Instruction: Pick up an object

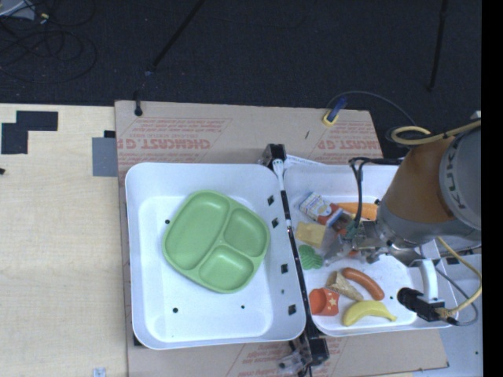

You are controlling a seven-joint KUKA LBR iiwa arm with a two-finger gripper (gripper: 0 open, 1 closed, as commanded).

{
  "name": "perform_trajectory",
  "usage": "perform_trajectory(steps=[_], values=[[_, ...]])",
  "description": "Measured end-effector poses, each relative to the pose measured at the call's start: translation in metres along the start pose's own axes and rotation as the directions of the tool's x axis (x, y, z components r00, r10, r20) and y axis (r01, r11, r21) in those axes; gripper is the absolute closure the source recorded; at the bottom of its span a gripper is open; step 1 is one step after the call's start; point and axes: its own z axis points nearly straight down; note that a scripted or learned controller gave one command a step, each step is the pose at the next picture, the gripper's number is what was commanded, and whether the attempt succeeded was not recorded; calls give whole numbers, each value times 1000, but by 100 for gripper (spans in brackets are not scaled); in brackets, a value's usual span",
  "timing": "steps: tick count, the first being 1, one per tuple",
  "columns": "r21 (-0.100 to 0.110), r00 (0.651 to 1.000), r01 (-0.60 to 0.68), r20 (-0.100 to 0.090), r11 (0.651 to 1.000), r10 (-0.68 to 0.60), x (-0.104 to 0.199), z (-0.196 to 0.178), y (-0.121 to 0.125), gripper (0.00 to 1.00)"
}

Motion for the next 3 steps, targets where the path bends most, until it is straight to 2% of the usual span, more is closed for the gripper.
perform_trajectory(steps=[1, 2, 3], values=[[-3, 1000, 7, 2, 1000, -7, 3, 20, 75, 0], [-2, 1000, 6, -1, 1000, -6, 3, 9, 75, 100], [-2, 1000, 6, -1, 1000, -6, 3, 9, 75, 0]])
